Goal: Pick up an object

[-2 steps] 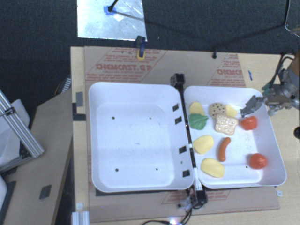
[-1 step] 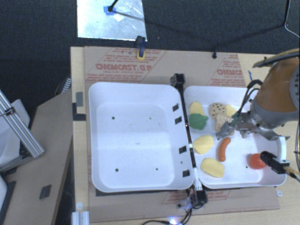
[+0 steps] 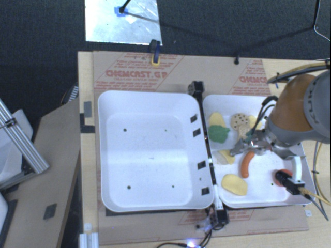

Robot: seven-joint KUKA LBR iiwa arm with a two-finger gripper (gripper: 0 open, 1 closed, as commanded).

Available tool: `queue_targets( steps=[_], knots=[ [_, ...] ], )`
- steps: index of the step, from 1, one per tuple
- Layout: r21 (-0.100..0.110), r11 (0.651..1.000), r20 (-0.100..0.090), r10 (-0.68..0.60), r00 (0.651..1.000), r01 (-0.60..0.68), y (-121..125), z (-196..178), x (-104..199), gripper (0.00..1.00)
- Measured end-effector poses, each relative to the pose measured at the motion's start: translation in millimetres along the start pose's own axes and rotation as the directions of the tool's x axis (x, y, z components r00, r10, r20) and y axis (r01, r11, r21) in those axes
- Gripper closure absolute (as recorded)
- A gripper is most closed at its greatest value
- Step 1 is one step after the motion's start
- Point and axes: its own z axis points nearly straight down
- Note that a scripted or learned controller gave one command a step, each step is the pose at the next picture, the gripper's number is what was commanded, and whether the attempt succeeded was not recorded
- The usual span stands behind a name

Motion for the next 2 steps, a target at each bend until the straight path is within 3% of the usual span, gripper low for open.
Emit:
queue_targets(
  steps=[1,2],
  knots=[
    [-0.006,1.000,0.001,-0.007,1.000,0.007,66.0,-3.8,39.7,0.00],
    [0.000,1.000,0.000,-0.005,1.000,0.005,122.3,-7.4,53.8,0.00]
  ],
)
